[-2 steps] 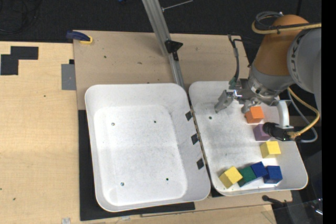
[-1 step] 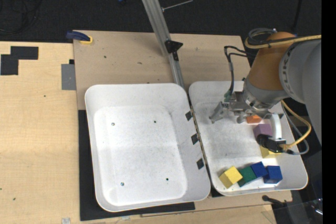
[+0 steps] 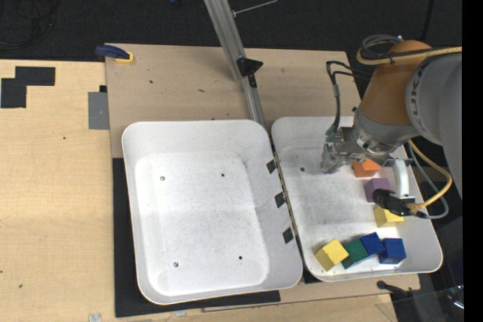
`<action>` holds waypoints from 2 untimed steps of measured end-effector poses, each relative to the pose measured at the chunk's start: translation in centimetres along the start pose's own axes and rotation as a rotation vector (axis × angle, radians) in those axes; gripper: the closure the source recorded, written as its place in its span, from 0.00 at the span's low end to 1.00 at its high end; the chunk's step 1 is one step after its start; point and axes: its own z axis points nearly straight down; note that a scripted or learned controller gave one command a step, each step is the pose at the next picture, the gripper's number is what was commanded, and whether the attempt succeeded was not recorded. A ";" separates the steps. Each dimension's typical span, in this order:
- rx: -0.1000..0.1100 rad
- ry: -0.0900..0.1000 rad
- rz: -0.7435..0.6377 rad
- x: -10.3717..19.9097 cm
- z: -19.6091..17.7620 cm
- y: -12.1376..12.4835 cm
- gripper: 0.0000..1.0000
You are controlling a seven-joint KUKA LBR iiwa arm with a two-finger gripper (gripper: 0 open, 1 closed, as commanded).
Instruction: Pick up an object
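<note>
Objects for picking lie in the right bin (image 3: pixel 302 222). Nearest to us, along its front edge, we see a yellow block (image 3: pixel 330 254), a green block (image 3: pixel 355 251) and two blue blocks (image 3: pixel 383 246) set close together in a row. Further back we see a second yellow block (image 3: pixel 387 216), then a purple block (image 3: pixel 376 188), then an orange block (image 3: pixel 366 168) just beside the claw. We find no readable writing, brand or label on any item.

We see the left bin (image 3: pixel 198 207) just beside the right bin on the tabletop (image 3: pixel 53 185).

We see the arm (image 3: pixel 411 98) enter from the right and bend down over the rear part of the right bin. The claw (image 3: pixel 333 159) points down, low over the bin floor, with the orange block at its right side. We cannot tell whether its fingers are spread or pressed together, and we see no block between them.

Beyond the bins, a slanted metal rail (image 3: pixel 226 30) rises from the tabletop, and a blue and yellow clamp (image 3: pixel 113 53) sits at its far left corner.
</note>
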 end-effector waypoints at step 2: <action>-0.007 -0.001 -0.008 0.8 -11.4 0.1 1.00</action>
